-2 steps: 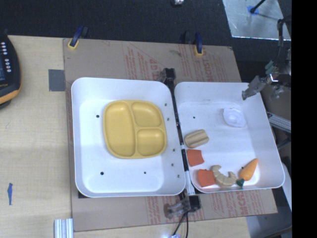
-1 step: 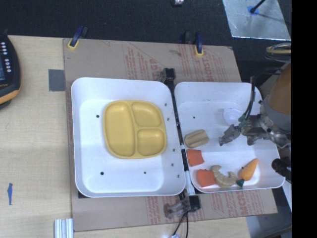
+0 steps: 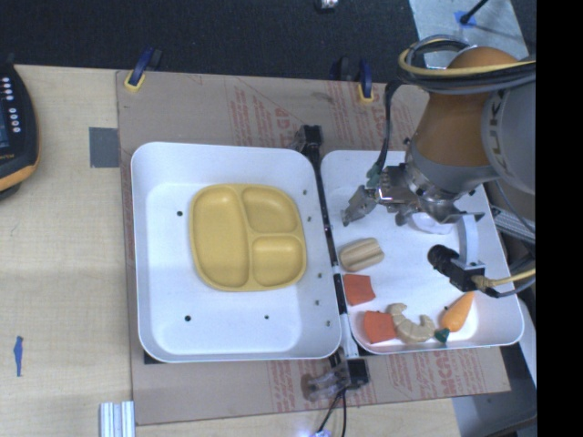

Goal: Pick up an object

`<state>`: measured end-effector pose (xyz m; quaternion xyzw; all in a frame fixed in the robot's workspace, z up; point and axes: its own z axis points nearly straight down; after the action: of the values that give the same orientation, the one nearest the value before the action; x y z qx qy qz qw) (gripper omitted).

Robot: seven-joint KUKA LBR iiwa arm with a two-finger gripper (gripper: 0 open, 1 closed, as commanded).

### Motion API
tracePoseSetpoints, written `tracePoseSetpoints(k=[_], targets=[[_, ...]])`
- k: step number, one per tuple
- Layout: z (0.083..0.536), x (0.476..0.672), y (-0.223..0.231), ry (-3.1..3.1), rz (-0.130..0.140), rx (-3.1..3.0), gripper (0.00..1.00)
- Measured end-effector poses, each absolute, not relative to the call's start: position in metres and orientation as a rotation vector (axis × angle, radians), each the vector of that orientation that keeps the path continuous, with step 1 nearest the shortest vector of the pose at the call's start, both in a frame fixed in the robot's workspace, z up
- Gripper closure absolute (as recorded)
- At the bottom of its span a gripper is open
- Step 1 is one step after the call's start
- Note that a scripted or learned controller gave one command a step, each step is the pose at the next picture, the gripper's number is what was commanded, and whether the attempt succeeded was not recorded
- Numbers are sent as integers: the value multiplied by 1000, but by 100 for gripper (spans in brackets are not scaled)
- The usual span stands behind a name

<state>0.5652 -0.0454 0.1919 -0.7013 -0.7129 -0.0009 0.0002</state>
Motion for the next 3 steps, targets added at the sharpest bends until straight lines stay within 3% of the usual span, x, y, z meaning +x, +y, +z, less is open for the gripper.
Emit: tracePoseSetpoints(k=[1,2,3], targets=[[191,472,-39,-2216,12,-2212,0],[139,517,-136,-2217,9,-2227,0],[91,610,-108,-2234,-4,-2214,0]])
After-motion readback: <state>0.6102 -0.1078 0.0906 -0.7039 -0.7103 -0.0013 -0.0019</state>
